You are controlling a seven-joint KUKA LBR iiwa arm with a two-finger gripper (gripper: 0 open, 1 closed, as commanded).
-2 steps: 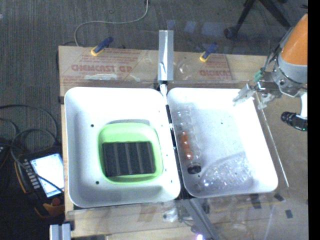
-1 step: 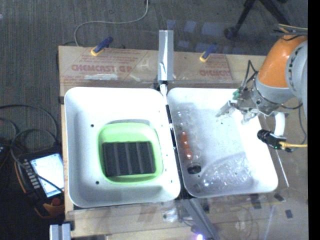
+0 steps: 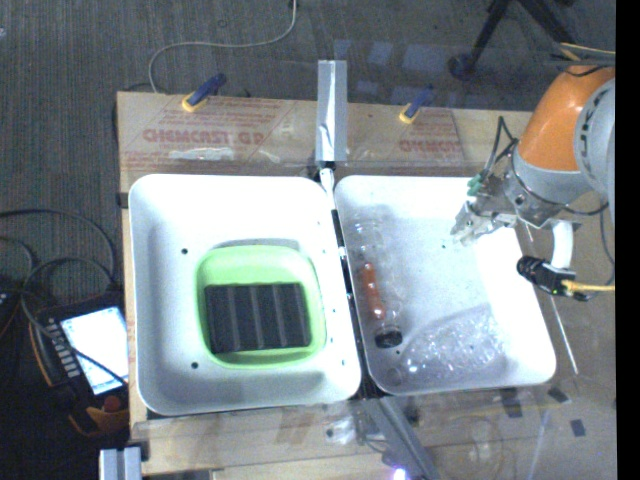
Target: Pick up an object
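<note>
Pincer (image 3: 472, 223) hovers over the right bin (image 3: 520, 298), grip unreadable from here; clear bottle (image 3: 372, 288) not yet lifted.

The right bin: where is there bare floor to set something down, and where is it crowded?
In the right bin, the middle floor is bare, between the clear bottle along the left wall and the gripper near the upper right. The front is crowded by a crinkled clear bag. In the left bin, bare strips border the green tray.
</note>
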